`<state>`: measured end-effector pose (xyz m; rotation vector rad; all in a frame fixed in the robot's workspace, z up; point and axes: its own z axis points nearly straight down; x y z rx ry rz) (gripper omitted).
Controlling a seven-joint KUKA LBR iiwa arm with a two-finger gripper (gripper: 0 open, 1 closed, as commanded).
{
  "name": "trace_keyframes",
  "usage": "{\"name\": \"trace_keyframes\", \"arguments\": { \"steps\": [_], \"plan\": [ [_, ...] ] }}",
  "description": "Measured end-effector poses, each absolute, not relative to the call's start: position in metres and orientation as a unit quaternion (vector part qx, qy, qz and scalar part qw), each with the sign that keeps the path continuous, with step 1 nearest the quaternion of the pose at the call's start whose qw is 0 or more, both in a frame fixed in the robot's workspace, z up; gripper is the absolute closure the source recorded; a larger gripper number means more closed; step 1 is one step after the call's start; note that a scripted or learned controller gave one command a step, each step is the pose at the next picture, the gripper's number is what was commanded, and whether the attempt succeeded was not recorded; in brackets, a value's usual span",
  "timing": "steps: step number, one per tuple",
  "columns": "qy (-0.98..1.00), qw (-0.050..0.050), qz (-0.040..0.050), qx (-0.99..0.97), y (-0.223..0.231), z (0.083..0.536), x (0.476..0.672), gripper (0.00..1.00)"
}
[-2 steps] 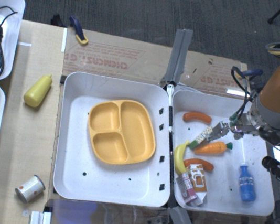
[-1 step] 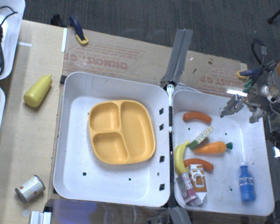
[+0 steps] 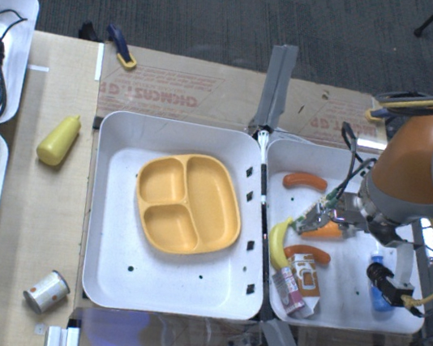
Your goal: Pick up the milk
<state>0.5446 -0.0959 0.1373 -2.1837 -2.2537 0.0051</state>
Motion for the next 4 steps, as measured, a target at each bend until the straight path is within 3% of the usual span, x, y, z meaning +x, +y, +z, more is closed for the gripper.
{"name": "trace_keyframes", "arguments": {
  "steps": [1,2,3,4],
  "plan": [
    [-0.805,0.001,0.0001,-0.593,-0.104,0.091,0.49,0.0],
    [-0.804,0.001,-0.0004,-0.595,-0.104,0.101,0.491,1.0],
    [-0.804,0.001,-0.0004,-0.595,-0.104,0.101,0.491,0.0],
    [-0.831,0.001,0.0001,-0.557,-0.15,0.091,0.477,0.0]
  ]
}}
